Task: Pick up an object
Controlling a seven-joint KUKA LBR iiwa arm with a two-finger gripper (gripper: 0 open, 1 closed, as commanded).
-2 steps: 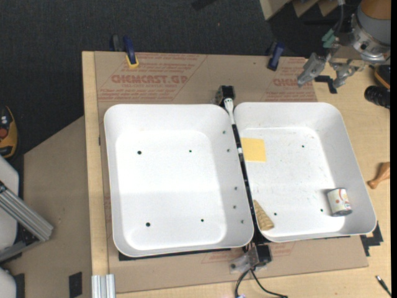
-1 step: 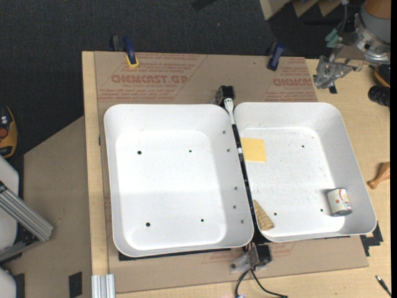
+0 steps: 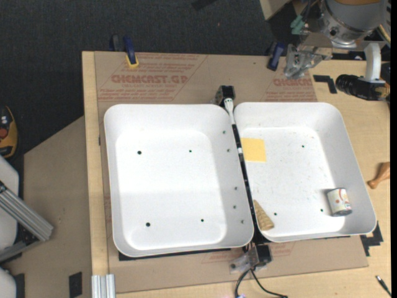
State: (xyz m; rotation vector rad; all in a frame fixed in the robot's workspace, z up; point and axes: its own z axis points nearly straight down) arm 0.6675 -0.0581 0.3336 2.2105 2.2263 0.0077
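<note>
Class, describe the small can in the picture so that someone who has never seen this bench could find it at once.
Two shallow white bins sit side by side; look in the right bin. Near its lower right corner lies the small can, on its side. It is silvery white and round, unlike the flat yellow square by the bin's left wall and the tan wedge at its lower left.

A robotics lab: clamped cardboard-topped bench (image 3: 186, 73), aluminium framing (image 3: 25, 216), loose cables (image 3: 260, 284), dark carpet (image 3: 62, 17).

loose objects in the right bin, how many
3: a yellow square near the bin's left wall, a tan cone at its front left corner, a small can near the front right corner.
</note>
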